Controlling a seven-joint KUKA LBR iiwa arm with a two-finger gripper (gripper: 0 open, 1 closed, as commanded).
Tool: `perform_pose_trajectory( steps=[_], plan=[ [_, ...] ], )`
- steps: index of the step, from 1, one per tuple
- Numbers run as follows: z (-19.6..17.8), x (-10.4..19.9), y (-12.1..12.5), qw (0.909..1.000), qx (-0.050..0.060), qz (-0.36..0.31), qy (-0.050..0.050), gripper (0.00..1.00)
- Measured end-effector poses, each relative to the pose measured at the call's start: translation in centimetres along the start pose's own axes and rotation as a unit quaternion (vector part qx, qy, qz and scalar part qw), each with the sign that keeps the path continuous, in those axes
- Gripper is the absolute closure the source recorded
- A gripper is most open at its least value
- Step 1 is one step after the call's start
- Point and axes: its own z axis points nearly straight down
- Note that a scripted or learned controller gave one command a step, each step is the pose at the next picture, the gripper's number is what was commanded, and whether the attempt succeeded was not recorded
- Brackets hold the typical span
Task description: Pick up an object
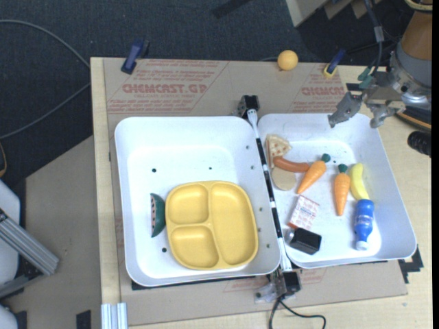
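- Gripper (361, 113) sits over the top right rim of the right bin (394, 204), fingers (341, 115) apart, nothing between them.
- No object picked yet; the grasp, lift and all of the descent are left, as far as I can judge.
- Candidates all lie below the fingers in the view, inside the right bin:
- Two carrots (312, 175) (341, 190), nearest cluster, down and a bit left of the fingertips; the left one is touching a sausage (291, 164).
- Banana (357, 179) just beside the right carrot, bottle (363, 223) further down from it.
- Waffle piece (278, 146) well left of the fingers, near the bin divider.
- Packet (304, 212) and black block (305, 240) farthest away, at the bin's lower left.
- Left bin (137, 184) holds a yellow tray (209, 225) with a melon slice (156, 214) at its edge, well apart from the gripper.
- Orange ball (287, 59) lies off on the board, up and left of the fingers, outside both bins.
- Judgement: banana or right carrot is the shortest reach, but they are packed close, so a finger may land on the neighbour.
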Motion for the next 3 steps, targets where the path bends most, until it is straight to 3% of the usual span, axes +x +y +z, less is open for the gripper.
perform_pose_trajectory(
  steps=[1, 2, 3],
  plan=[
    [12.1, -1.6, -0.3, 1.0, 0.001, 0.0, 0.0, 0.0],
    [19.7, 2.0, -3.0, 1.0, -0.002, 0.0, 0.0, 0.0],
    [18.7, 2.0, -2.9, 1.0, -0.003, 0.001, 0.0, 1.0]
  ],
)
